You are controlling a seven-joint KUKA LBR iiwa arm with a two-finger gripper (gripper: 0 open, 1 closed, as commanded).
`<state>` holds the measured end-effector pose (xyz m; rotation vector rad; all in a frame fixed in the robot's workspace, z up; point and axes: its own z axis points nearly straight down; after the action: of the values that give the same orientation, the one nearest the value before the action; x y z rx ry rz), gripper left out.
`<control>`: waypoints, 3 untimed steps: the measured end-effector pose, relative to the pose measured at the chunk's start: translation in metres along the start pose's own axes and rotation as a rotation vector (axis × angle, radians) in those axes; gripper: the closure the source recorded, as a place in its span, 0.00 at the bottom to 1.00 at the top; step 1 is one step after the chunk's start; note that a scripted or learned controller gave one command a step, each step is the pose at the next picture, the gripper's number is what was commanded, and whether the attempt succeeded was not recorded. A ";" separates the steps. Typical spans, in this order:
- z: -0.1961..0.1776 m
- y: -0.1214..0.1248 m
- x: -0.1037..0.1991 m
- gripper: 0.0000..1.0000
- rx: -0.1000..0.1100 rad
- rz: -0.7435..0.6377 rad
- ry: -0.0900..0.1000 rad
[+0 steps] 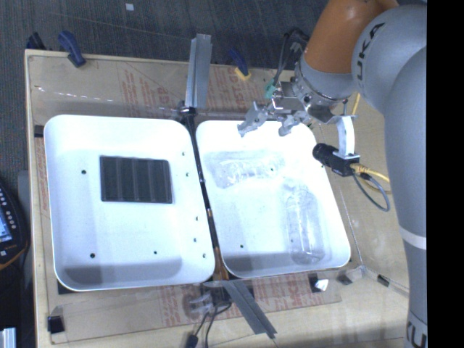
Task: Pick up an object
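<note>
Pincer (269,124) of the grey arm, fingers spread and grasping nothing, poised over the far rim of the right shallow white bin (337,216). Clear plastic bottle (303,223) lies well apart, toward the bin's near right side; crumpled clear plastic bag (238,169) lies nearer, just below the pincer. Left white bin (65,194) holds a dark ribbed rectangular block (135,180).

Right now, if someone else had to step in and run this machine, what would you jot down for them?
Gripper: open, nothing between its fingers, raised over the far edge of the right bin.
Right bin: a clear plastic bottle lies near its right wall; a crumpled clear wrapper lies toward the far left part.
Left bin: a dark ribbed rectangular block lies flat.
Done: nothing picked up.
Left: descend on one object, close, lift.
</note>
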<state>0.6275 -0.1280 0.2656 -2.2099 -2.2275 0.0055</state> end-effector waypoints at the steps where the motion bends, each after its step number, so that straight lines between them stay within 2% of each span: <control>1: 0.080 -0.011 0.013 0.00 0.003 0.311 0.001; 2: 0.080 -0.011 0.013 0.00 0.003 0.311 0.001; 3: 0.071 -0.011 0.014 1.00 0.006 0.306 0.002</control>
<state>0.6161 -0.1142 0.1950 -2.5198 -1.8613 0.0114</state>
